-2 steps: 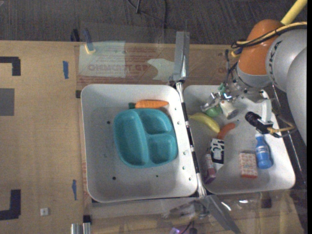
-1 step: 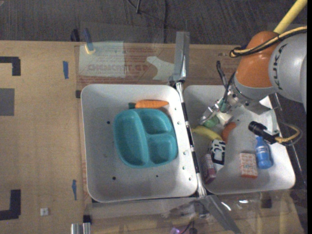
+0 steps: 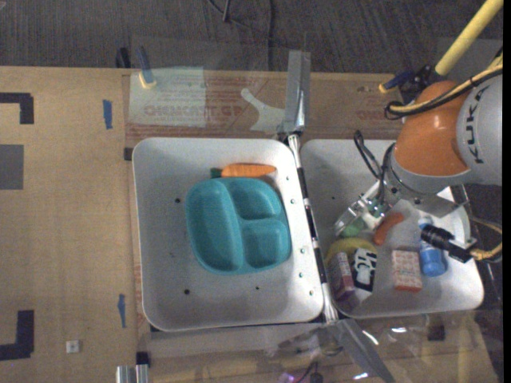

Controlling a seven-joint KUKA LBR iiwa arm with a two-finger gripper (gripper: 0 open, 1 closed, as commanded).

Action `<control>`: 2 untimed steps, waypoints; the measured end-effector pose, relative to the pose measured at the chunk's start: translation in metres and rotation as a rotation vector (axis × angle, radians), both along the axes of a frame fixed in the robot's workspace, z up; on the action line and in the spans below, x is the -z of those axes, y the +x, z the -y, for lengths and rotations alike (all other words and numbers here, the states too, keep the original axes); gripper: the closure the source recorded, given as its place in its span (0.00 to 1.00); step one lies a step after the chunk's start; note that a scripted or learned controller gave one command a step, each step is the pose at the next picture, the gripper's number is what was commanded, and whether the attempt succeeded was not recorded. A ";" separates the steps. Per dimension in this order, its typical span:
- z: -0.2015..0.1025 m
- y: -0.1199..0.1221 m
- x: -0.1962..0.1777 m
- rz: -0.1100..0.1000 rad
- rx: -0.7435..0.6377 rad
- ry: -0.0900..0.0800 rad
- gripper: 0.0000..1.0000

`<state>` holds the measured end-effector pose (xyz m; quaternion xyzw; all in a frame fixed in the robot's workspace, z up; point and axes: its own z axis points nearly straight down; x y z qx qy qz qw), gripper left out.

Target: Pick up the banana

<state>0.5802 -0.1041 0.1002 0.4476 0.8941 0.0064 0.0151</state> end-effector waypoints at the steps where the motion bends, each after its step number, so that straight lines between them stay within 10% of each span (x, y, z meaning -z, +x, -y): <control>1: 0.025 0.036 -0.112 -0.028 0.066 0.002 0.00; 2: -0.002 0.003 -0.129 -0.032 0.237 0.006 0.00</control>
